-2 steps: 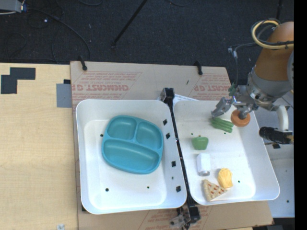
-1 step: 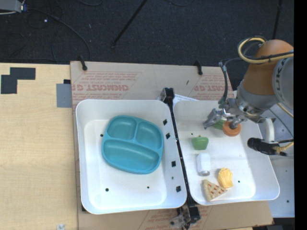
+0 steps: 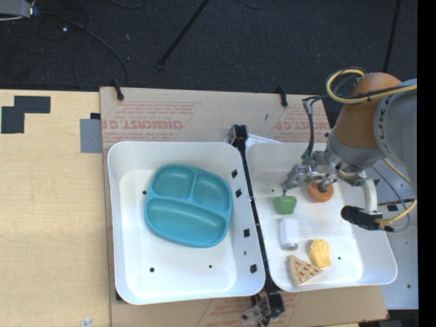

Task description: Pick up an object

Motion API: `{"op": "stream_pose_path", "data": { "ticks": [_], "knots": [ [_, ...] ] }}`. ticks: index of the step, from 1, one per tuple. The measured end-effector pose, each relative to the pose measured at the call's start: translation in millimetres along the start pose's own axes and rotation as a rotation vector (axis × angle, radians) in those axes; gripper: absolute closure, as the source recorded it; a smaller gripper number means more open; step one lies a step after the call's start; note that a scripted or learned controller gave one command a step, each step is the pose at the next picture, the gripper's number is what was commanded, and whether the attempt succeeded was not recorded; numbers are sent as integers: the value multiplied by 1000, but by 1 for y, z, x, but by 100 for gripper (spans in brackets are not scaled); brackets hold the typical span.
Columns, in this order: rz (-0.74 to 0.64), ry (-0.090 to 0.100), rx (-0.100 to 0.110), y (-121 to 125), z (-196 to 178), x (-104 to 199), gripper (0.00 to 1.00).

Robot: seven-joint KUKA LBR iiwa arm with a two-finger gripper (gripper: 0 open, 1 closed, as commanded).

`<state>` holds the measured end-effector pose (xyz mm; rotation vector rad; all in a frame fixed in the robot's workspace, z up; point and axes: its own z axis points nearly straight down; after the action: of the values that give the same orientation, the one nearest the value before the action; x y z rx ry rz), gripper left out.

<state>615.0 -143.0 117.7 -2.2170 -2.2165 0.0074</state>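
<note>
Presently the gripper [image 3: 308,177] hangs spread and unladen, just above-right of the green object [image 3: 285,204]. Advise centring squarely over it before descending, clear of the orange object [image 3: 320,192] beside it.

We see teal divided plate [image 3: 188,205] in white left bin [image 3: 129,251]. In white right bin [image 3: 381,264], near plate: green piece [image 3: 285,204], white cylinder [image 3: 289,232], orange ball [image 3: 320,192], yellow piece [image 3: 319,253], tan wedge [image 3: 302,271] with darker specks. Arm [image 3: 392,125] grey with orange band. Bench [image 3: 48,216] pale wood.
</note>
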Motion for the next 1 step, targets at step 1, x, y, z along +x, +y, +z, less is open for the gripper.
{"op": "stream_pose_path", "data": {
  "ticks": [1],
  "knots": [
    [0, -3, -10, 2, 27, 0, 0]
  ]
}}
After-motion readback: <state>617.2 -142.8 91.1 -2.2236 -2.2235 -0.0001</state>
